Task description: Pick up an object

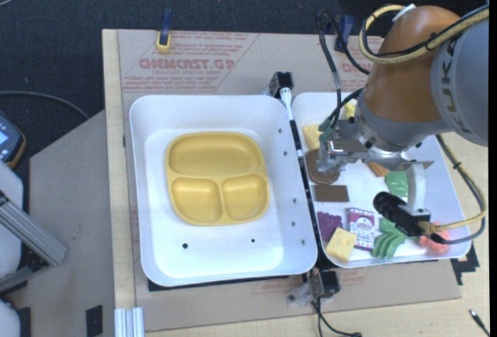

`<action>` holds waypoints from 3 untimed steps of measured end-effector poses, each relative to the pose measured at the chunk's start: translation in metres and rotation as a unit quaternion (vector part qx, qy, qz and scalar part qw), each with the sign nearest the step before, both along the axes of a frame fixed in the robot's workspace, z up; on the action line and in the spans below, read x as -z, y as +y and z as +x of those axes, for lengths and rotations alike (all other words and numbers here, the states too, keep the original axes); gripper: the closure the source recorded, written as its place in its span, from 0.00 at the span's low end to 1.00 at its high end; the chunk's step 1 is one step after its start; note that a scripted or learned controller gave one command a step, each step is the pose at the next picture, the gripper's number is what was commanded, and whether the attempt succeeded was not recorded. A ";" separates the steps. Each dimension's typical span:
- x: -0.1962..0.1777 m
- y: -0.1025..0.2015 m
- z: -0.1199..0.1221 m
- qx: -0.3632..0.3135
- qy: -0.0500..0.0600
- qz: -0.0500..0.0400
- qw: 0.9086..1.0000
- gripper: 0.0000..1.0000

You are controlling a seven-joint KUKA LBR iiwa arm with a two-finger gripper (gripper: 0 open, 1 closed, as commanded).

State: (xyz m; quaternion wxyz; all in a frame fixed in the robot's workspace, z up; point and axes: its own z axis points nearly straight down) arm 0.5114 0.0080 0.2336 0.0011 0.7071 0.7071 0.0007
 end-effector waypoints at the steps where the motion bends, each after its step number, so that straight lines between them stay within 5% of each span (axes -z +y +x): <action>1: 0.007 -0.012 0.000 0.001 0.003 0.000 1.000 1.00; 3: 0.000 -0.001 -0.009 -0.001 0.001 0.000 1.000 1.00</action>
